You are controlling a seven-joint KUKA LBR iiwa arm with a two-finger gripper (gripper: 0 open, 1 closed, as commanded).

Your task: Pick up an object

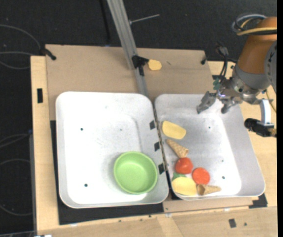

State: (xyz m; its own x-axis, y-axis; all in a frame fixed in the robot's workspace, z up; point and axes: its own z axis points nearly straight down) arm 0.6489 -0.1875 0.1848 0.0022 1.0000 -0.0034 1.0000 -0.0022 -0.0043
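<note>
Grey-fingered and spread wide with nothing between its fingers, the gripper [215, 104] hovers over the right bin [232, 152]'s far corner, well apart from the yellow toy [174, 130], cone [177, 148] and tomato [183, 166], so picking is not yet begun.

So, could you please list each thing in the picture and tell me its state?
Two-finger gripper: jaws open, holding nothing, above the right bin's far edge.
Round green plastic bowl: upright, in the left white bin.
Yellow oval toy: lying flat in the right white bin.
Red toy tomato: resting beside the orange-red ball.
</note>
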